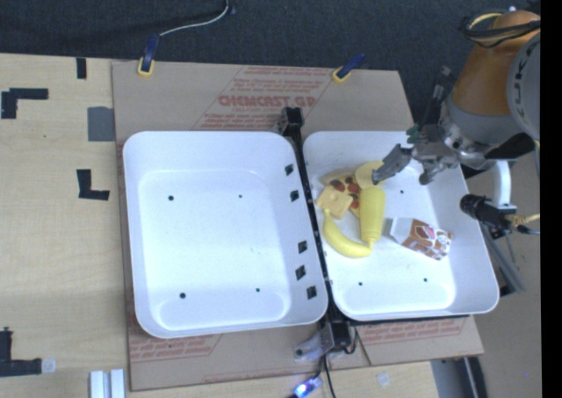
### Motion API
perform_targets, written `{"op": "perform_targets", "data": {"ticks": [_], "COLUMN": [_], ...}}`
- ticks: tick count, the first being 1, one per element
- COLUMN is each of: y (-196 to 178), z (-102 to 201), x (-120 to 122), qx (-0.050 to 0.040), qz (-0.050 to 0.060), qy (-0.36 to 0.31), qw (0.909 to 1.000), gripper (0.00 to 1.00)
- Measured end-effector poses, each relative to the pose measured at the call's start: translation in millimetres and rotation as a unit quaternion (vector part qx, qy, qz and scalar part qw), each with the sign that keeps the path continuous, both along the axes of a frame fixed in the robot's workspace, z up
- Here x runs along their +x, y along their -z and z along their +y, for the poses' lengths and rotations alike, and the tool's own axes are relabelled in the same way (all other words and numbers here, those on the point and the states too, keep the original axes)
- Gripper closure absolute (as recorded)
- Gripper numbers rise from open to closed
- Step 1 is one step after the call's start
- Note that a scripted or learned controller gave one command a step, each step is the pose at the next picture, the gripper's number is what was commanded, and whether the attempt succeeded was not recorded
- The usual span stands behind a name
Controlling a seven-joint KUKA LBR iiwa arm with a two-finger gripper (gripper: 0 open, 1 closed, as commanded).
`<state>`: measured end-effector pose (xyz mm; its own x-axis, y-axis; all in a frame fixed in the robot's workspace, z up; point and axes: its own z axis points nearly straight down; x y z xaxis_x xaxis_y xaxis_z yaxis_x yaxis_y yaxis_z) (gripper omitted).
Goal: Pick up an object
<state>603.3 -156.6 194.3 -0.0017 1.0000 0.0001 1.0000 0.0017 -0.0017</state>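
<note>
My tool [405, 168] hangs over the upper part of the right bin [470, 295], in the right half of the frame. Its two fingers [387, 167] are spread wide apart, one dark finger reaching left toward the pile of objects and the other standing to the right, and nothing sits between them. The left finger's tip is just above the top end of the yellow bottle [372, 212] (whether it touches the bottle I cannot tell).

The objects I could pick up are gathered in the left and middle of the right bin. The yellow bottle lies roughly upright in the picture, near the bin's centre. A banana [344, 242] curves below and to the left of it, touching its lower end. Just left of the bottle lies a pale yellow chunk [333, 201], and above that a small item with red and brown marks [344, 184], close to the divider between the bins. To the right of the bottle, apart from it, a small brown and white packet [426, 239] lies tilted.

The left bin [140, 159] sits beside it on the cardboard sheet [255, 97] that covers the bench [53, 212].
</note>
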Motion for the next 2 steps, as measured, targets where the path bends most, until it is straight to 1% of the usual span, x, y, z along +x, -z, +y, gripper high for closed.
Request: {"op": "perform_targets", "data": {"ticks": [1, 2], "y": [79.5, 110.7], "z": [59.0, 54.5], "x": [-14.8, -16.1], "qx": [0.0005, -0.0006], "qz": [0.002, 0.0], "qy": [-0.001, 0.0], "qw": [1.0, 1.0], "gripper": [0.0, 0.0]}}
